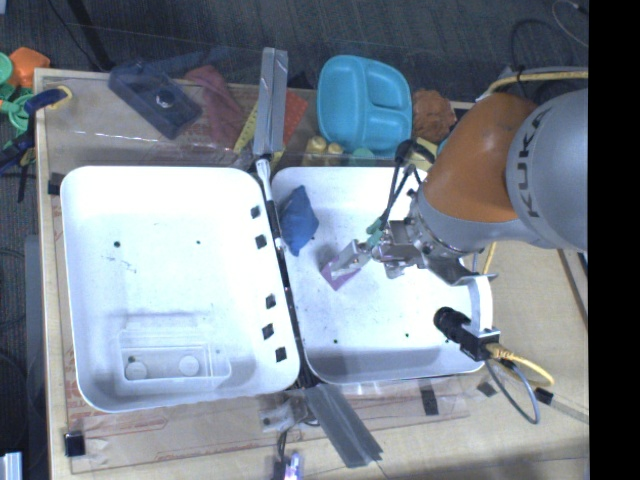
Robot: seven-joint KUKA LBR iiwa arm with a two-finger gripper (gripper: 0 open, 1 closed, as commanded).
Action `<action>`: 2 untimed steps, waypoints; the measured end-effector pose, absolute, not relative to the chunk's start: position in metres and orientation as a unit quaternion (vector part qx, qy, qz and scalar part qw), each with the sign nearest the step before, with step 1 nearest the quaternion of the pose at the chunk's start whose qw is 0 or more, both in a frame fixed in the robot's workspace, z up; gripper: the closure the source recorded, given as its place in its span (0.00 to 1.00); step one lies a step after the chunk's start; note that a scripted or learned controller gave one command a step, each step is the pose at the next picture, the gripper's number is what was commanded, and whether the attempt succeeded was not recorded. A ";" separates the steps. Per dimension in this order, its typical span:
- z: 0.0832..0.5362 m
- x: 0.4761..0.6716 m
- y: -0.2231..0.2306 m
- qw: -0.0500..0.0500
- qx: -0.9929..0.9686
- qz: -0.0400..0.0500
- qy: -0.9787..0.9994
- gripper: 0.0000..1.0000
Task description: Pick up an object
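Note:
In the right bin (pixel 400 353), a small purple block (pixel 338 271) lies on the floor left of centre. My gripper (pixel 354 256) reaches in from the right and sits right at the block's upper right edge, touching or nearly touching it. Whether the block is gripped is hidden by the slant of the view. A crumpled blue object (pixel 297 218) rests against the right bin's left wall, up and to the left of the gripper and apart from it.
The left bin (pixel 90 268) holds a clear plastic tray (pixel 170 354) near its front. Behind the bins sit a light blue lidded container (pixel 363 103), a dark blue tool (pixel 155 96), red cloth (pixel 212 86) and a brown lump (pixel 432 114).

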State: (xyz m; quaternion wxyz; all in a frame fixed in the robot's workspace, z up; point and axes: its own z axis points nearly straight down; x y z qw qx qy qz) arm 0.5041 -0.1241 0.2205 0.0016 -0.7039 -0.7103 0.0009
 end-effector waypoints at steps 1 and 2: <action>0.105 0.556 -0.142 0.002 -0.696 0.002 -0.719 0.00; 0.093 0.560 -0.121 -0.001 -0.681 0.001 -0.732 0.00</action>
